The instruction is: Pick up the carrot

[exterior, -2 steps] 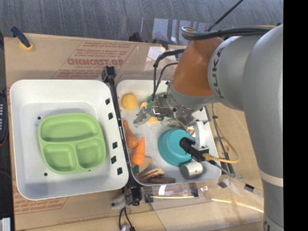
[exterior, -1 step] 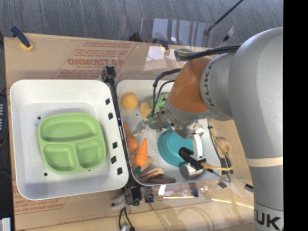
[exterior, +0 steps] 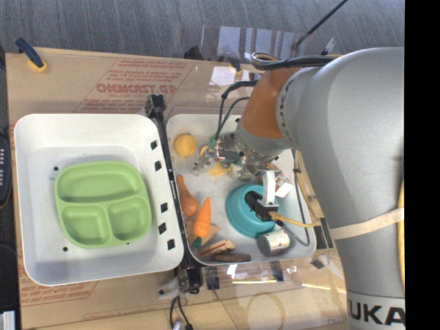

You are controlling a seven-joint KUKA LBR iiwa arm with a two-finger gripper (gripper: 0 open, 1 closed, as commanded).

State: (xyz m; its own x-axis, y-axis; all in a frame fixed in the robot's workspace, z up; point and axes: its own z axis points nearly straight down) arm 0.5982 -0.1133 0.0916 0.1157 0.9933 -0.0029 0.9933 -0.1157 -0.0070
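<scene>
The carrot (exterior: 201, 217) is orange with a green stub at its lower end. It lies at a slant near the left wall of the right bin (exterior: 300, 251), in the bin's front half. My gripper (exterior: 218, 154) is in the back half of that bin, up and to the right of the carrot and well apart from it. It hovers between a yellow ball (exterior: 184, 145) and a small yellow piece (exterior: 217, 170). The grey arm with its orange band (exterior: 265, 112) covers the bin's right side.
A brownish-orange long item (exterior: 185, 195) lies just left of the carrot. A teal bowl (exterior: 242, 213) and a silver can (exterior: 274, 241) sit to its right, and brown sticks (exterior: 218, 251) lie at the front. The left bin (exterior: 31, 137) holds a green divided plate (exterior: 103, 203).
</scene>
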